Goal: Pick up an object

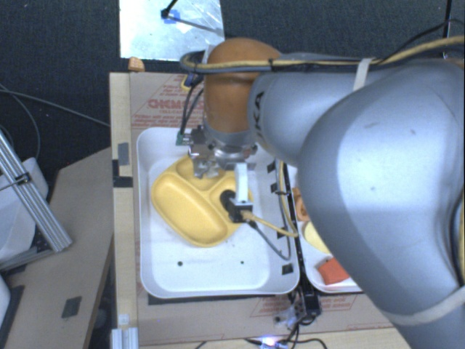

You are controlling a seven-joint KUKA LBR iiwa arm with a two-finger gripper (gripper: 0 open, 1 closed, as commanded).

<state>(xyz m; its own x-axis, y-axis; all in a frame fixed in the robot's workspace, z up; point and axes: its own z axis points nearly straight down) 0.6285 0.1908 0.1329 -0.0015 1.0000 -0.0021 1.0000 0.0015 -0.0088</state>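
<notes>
One object matters most at this moment: a pale yellow, smooth plastic dish with a shallow hollow and rounded corners (190,208), lying in the left shallow white bin (167,282), a little above and left of the frame's centre. It lies flat on the bin floor, its long side running from upper left to lower right, and its surface looks glossy and rigid, with a raised rim that would offer an edge to pinch.

The grey arm with the orange band (232,86) comes in from the right and fills much of the upper right of the frame. Its two-finger gripper (218,167) hangs over the dish's upper right edge, very near or touching it. Whether the gripper is spread or closed cannot be told from this angle, as the wrist body hides much of it, and nothing shows the dish between its tips.

By that reading, the task is in its approach or grasp step: the arm has reached a target, but no lift is evident, since the dish rests on the bin floor. Closing on the rim and raising the dish clear are left to do.

At the lower right, the right white bin (341,288) holds a small orange-red block (333,270).
</notes>
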